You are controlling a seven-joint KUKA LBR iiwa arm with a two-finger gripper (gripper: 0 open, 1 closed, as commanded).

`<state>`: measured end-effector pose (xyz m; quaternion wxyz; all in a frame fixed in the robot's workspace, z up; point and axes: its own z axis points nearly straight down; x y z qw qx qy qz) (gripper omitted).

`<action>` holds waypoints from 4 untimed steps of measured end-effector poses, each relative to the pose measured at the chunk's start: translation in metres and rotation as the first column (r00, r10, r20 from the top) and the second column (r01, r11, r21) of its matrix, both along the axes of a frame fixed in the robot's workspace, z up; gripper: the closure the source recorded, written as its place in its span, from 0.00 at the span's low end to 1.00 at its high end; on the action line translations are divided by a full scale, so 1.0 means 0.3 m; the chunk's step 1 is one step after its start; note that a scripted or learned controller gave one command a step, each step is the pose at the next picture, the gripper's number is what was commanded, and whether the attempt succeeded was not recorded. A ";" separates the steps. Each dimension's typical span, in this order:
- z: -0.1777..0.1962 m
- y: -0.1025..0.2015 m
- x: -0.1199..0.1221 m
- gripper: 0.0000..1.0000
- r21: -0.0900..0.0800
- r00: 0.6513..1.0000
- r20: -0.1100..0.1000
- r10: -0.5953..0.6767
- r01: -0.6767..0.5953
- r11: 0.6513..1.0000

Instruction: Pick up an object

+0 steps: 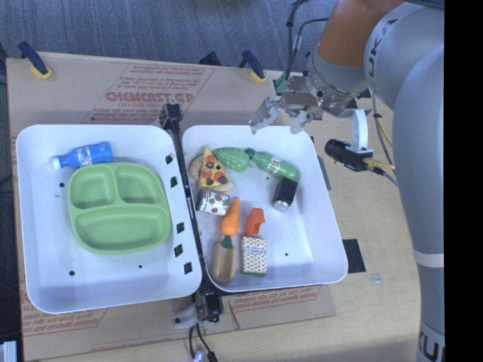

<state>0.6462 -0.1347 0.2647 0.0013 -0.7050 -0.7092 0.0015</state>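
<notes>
My gripper hangs above the far edge of the right bin, fingers spread open with nothing between them. Below it in that bin lie a green bottle and a pizza-slice toy. A black can sits just in front of the bottle. Nearer the front are a small patterned cylinder, an orange carrot, a brown wooden bottle, a red piece and a small patterned box.
The left bin holds a green divided plate and a blue bottle at its far left corner. A black hinge strip runs between the bins. Cables and a black fitting hang right of the right bin.
</notes>
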 end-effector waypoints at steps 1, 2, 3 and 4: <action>-0.476 -0.079 -0.119 0.00 0.001 1.000 -0.003 0.000 0.000 1.000; -0.578 0.063 -0.409 0.00 0.001 1.000 -0.001 0.000 0.000 1.000; -0.544 0.064 -0.407 1.00 0.001 1.000 -0.002 0.004 -0.004 1.000; -0.048 0.182 -0.428 1.00 0.000 1.000 0.005 0.001 -0.001 1.000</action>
